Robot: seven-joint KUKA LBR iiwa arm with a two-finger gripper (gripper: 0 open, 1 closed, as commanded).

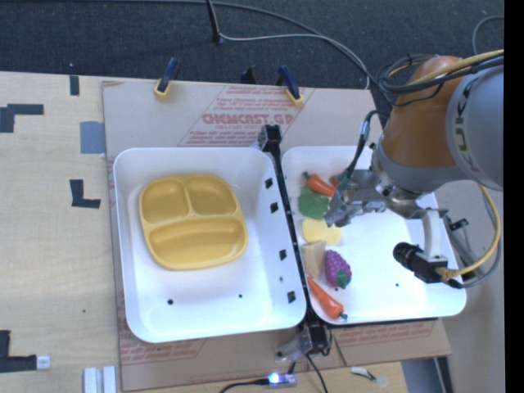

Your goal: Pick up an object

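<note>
Several toy foods lie along the left side of the right bin (409, 301). A green leafy piece (312, 204) sits beside an orange carrot (319, 184) near the back. Below them lie a pale yellow piece (319, 232), a purple grape bunch (336, 268), a tan wedge (314, 258) and a second carrot (326, 299). My gripper (342, 213) hangs low over the green piece and the yellow piece, at their right edge. The arm covers the rest of its fingers.
The left bin (131, 301) holds a yellow divided plate (193, 220). A black divider clip strip (281, 211) runs between the bins. A black cable connector (420, 262) hangs over the right bin. Blue and yellow clamps (166, 78) hold the cardboard at the back.
</note>
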